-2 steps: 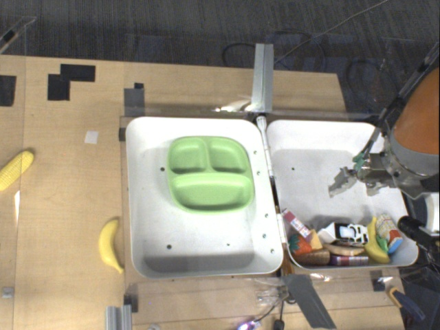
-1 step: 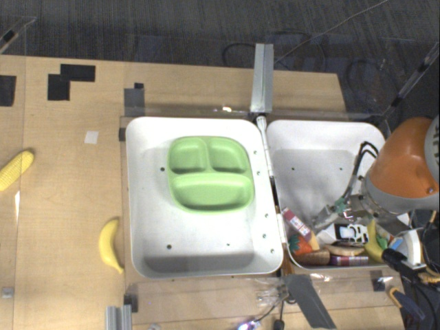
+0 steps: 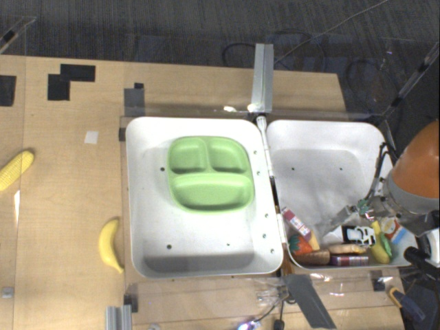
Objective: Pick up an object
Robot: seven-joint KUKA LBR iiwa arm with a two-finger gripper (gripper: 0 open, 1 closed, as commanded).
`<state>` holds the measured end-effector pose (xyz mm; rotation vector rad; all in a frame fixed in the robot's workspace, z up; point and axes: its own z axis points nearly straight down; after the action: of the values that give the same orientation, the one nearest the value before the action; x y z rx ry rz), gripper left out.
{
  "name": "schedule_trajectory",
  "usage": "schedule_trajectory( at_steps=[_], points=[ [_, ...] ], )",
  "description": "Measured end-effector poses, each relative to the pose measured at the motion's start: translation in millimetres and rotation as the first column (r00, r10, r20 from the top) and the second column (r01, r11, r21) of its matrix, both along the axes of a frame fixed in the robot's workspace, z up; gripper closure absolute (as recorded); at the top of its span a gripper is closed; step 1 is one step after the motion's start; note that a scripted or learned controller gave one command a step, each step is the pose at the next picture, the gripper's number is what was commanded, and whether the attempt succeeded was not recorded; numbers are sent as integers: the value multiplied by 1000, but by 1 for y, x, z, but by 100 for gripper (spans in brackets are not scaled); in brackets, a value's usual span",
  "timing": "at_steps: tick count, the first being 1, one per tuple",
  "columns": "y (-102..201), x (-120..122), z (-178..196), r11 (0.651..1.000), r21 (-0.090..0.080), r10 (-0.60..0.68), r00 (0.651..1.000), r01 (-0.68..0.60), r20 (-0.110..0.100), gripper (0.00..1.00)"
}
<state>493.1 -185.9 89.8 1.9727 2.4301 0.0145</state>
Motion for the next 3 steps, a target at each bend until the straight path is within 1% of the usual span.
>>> schedule_trajectory(
  at_steps=[1,2,3],
  points=[
    [33,5,16,972,-1,236,972,-236,-12,0],
    [33,5,15,972,-1,235,972,-235,-12,0],
    [74,72,0,995,1,-98,995,98,2,0]
  ],
)
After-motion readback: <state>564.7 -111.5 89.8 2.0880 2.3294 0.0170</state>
